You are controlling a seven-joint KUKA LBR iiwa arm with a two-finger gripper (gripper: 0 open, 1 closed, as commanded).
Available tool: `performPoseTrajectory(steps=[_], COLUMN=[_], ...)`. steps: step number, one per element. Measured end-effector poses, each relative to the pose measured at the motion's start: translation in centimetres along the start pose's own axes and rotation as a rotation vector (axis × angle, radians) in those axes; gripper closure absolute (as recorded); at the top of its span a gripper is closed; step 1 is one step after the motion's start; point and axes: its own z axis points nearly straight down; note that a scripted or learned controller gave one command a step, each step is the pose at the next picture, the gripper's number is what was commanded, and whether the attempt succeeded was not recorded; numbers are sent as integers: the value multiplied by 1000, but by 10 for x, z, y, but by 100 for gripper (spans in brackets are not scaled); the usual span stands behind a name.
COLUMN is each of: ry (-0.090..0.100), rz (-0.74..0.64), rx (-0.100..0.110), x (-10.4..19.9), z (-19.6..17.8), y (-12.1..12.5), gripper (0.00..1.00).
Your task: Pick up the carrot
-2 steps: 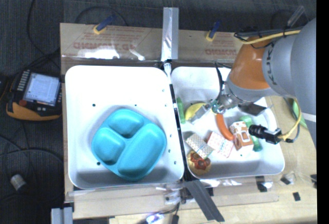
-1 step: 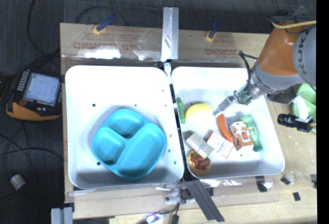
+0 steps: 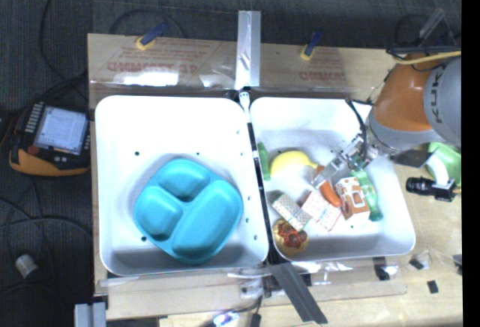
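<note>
Carrot not yet lifted — the pick is judged to be at the approach stage.

A blue divided tray (image 3: 189,208) is seen in the left bin (image 3: 120,130); in the right bin (image 3: 300,127) a yellow lemon (image 3: 290,163) lies at about ten o'clock from the carrot (image 3: 329,193), which is wedged among small packets near the bin's middle. The gripper (image 3: 343,162) is poised just at one o'clock of the carrot — whether its fingers are apart or together cannot be told. Grasp and lift are left.

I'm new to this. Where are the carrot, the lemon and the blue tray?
carrot (image 3: 328,193), camera view, middle of its orange body
lemon (image 3: 291,163), camera view, top
blue tray (image 3: 189,209), camera view, centre ridge
</note>
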Motion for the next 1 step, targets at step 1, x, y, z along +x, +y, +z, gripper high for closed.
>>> performPoseTrajectory(steps=[1], ry=[-2], rz=[62], rx=[-1], x=[-19], z=[1], y=[38], gripper=[0])
